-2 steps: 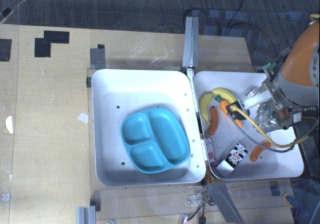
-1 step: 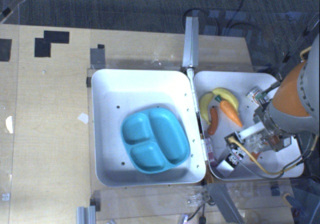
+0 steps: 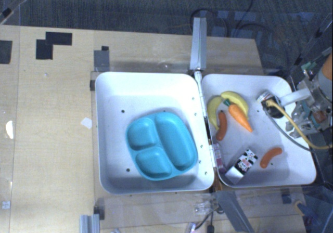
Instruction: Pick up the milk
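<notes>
Camera view shows the milk [image 3: 245, 163] well apart from the gripper [image 3: 308, 116], lower left of it; whether the gripper is open, I cannot tell

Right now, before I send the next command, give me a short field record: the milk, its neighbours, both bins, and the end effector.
milk: cow-patterned carton, lying tilted in the right bin's lower-left corner
nearest item: orange sausage, to the milk's right, apart from it
other right bin items: banana, carrot, second sausage
left bin: blue divided plate
end effector: at the right bin's right side, far from the milk
milk held: no
</notes>
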You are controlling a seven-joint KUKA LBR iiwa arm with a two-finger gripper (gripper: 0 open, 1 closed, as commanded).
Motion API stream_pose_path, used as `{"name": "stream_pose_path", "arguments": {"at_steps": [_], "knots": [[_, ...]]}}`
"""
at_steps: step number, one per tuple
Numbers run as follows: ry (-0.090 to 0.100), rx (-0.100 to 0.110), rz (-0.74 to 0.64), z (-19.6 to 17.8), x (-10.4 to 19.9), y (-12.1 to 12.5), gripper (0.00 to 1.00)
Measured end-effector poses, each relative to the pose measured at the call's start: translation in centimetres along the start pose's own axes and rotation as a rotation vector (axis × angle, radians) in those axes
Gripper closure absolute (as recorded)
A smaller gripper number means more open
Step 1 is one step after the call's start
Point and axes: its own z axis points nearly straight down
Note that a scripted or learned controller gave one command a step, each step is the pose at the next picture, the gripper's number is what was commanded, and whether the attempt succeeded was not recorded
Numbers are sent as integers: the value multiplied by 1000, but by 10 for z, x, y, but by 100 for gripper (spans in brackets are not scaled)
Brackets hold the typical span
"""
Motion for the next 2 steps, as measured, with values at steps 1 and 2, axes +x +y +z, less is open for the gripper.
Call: {"name": "stream_pose_path", "arguments": {"at_steps": [1, 2], "knots": [[2, -1, -94, -143, 7, -41, 100], [-2, 1, -430, -81, 9, -43, 100]]}}
